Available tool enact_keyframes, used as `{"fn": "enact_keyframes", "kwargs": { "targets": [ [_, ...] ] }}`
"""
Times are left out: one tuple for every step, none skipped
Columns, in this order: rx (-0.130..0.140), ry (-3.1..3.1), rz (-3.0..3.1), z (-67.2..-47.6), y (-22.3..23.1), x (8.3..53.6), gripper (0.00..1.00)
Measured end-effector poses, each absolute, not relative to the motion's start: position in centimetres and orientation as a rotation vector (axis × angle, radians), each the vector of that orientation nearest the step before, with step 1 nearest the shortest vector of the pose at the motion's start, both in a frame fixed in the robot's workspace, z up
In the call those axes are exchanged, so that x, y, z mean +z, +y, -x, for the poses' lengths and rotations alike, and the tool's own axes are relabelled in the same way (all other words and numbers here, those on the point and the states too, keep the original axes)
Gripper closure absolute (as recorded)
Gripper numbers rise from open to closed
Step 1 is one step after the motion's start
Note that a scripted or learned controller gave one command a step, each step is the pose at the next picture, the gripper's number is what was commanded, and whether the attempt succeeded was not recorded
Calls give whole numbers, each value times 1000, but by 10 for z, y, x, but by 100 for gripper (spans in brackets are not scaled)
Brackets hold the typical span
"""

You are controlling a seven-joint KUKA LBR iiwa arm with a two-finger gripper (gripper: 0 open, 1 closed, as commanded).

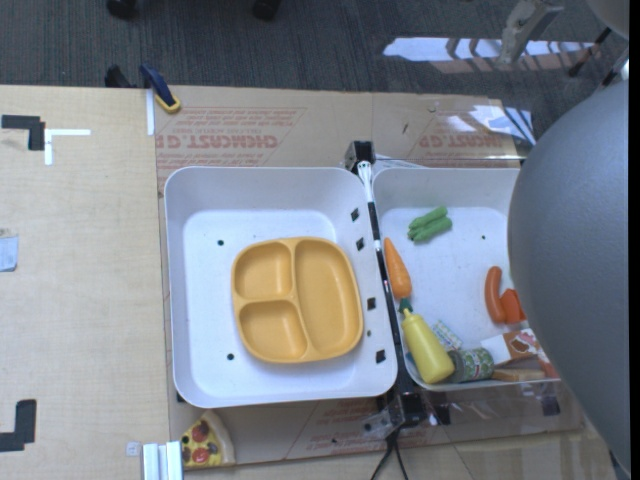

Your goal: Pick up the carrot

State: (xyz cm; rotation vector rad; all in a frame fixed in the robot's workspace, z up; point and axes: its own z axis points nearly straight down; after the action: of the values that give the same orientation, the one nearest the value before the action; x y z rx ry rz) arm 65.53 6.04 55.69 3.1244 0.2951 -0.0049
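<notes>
Carrot (397, 270) against right bin (470, 200) wall

Even overhead lighting, bright, slightly soft throughout.
Washing out the white bins (180, 268) toward pale grey-white, with only faint, short shadows along their inner walls and under the yellow divided plate (297, 299). Glaring hard off the dark floor (470, 43) at top right in streaked white patches, and off the clear film near the right bin's far rim (470, 123). Looming soft and out of focus at right, the grey arm (580, 258), its edge blurring into the bin below. Holding moderate sharpness at centre; losing fine detail on the small packets at the bottom right (500, 353). Showing mild compression smear on the cardboard lettering (225, 140).
</notes>
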Motion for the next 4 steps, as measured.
{"fn": "enact_keyframes", "kwargs": {
  "targets": [
    [-2, 290, -3126, -656, 59, 567, 100],
    [-2, 290, -3126, -656, 59, 567, 0],
    [-1, 292, -3126, -656, 59, 575, 100],
    [0, 290, -3126, -656, 59, 576, 0]
  ]
}}
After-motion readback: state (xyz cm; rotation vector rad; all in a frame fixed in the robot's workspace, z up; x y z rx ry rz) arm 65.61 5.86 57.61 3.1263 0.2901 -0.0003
